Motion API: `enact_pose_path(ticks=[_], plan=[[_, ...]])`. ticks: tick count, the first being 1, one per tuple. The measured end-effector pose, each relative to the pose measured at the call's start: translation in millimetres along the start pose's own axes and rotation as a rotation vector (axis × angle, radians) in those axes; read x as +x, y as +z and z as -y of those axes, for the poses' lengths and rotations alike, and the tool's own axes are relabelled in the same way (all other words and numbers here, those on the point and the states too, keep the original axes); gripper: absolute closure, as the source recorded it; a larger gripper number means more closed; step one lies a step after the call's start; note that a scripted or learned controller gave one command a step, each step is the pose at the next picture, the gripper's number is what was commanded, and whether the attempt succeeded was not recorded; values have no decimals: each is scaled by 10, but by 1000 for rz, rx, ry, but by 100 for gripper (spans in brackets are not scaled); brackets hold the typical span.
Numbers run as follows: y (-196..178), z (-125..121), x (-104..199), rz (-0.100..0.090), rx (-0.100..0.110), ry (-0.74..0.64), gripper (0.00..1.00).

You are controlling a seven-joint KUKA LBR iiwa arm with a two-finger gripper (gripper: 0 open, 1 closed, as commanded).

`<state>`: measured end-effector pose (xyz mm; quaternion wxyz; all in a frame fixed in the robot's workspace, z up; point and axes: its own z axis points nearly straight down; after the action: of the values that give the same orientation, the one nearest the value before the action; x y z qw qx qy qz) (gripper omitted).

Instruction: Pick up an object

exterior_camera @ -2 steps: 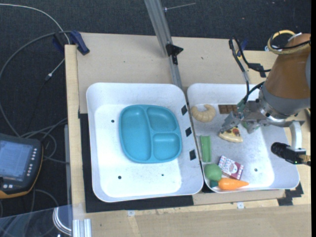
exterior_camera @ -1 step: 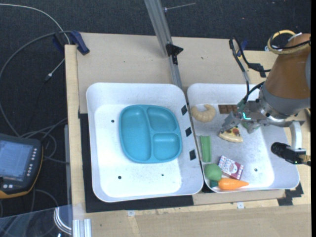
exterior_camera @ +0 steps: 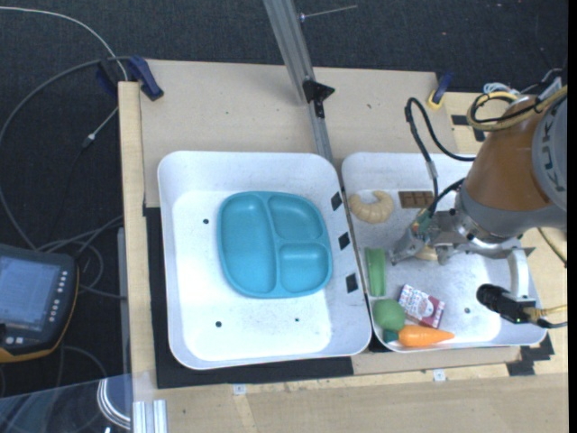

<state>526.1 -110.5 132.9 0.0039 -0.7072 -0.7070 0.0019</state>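
A gripper [exterior_camera: 410,249] hangs low in the right bin [exterior_camera: 469,327], above bare floor near the bin's middle; whether it is spread or pressed together cannot be told from this slant, and nothing is seen pinched in it. No object has been singled out yet. The candidates lie around it: a tan ring [exterior_camera: 372,206] near the bin's far left corner, a brown block [exterior_camera: 415,199] just beside the ring, a green stick [exterior_camera: 376,271] along the left wall, a green ball [exterior_camera: 389,314] below the stick, a red-and-white packet [exterior_camera: 421,305] touching the ball's right side, and a carrot [exterior_camera: 424,336] against the near rim. The stick sits nearest the gripper. The grey arm [exterior_camera: 514,174] reaches in from the right with its orange band above the wrist. In the left bin [exterior_camera: 180,242] lies a blue divided tray [exterior_camera: 273,244]. By this showing the pick is not made: the grasp and the lift both look to be left.
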Motion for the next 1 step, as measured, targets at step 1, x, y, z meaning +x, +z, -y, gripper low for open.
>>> enact_pose_path(ticks=[1], plan=[[421, -1, 4, 1, -4, 1, 0]])
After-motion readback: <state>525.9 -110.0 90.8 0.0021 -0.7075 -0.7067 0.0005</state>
